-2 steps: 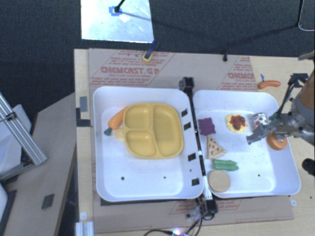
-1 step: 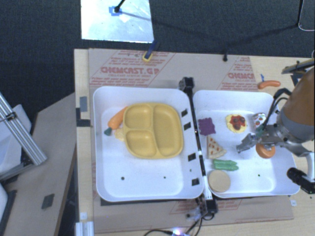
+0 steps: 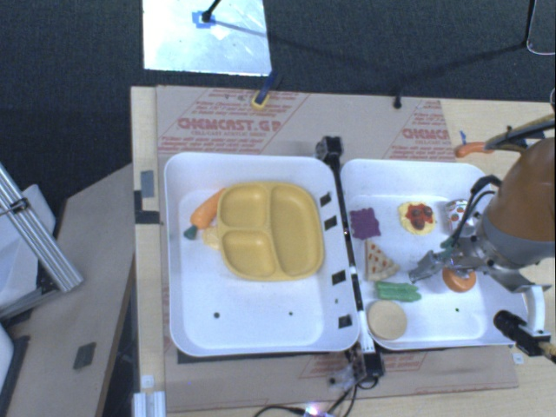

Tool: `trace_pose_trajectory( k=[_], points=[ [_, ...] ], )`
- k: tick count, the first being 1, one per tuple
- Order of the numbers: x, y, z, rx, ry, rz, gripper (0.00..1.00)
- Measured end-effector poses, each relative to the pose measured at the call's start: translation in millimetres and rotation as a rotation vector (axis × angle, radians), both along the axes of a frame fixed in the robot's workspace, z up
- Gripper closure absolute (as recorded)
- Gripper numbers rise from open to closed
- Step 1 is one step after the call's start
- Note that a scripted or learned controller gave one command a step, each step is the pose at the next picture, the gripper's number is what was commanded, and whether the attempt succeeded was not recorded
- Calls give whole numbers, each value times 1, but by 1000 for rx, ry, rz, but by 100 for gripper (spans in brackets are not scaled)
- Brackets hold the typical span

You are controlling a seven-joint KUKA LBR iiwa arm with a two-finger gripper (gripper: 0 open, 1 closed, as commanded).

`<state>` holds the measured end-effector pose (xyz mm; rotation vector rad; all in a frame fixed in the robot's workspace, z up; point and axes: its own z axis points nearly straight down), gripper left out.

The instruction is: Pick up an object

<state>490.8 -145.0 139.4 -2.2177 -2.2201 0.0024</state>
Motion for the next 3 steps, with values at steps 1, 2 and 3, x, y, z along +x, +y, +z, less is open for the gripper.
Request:
trace_pose_trajectory(
  k=[1,2,3],
  points=[
    [2,1,-50,1,-6,-1,0],
    [5,-1,-34,-6,-21,0,100],
    [5,-3,9,-3,-9,3,100]
  ],
)
